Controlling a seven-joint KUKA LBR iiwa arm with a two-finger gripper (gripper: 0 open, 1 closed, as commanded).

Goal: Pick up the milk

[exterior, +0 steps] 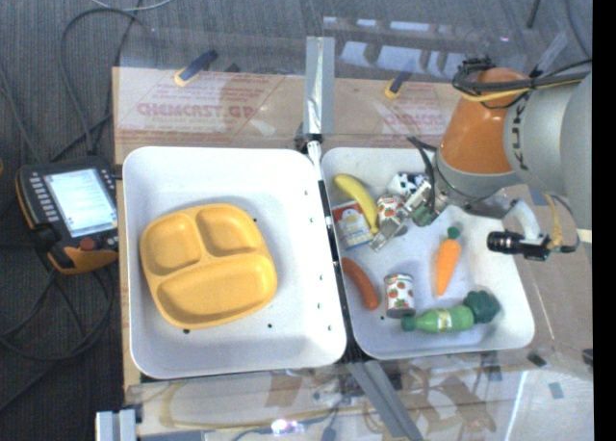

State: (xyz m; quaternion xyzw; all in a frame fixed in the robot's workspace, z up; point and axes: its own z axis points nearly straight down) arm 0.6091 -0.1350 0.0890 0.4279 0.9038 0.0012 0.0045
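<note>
The milk is a small white carton with black cow patches, lying near the back of the right bin, just right of the banana. My gripper reaches down and to the left from the orange wrist, its tip low over the bin floor. It sits just in front of the milk, beside a small red-and-white can. The gripper body hides the milk's lower right side. I see nothing held in the gripper.
The right bin also holds a small box, a sausage, a second can, a carrot and a green bottle. A yellow divided plate lies in the left bin.
</note>
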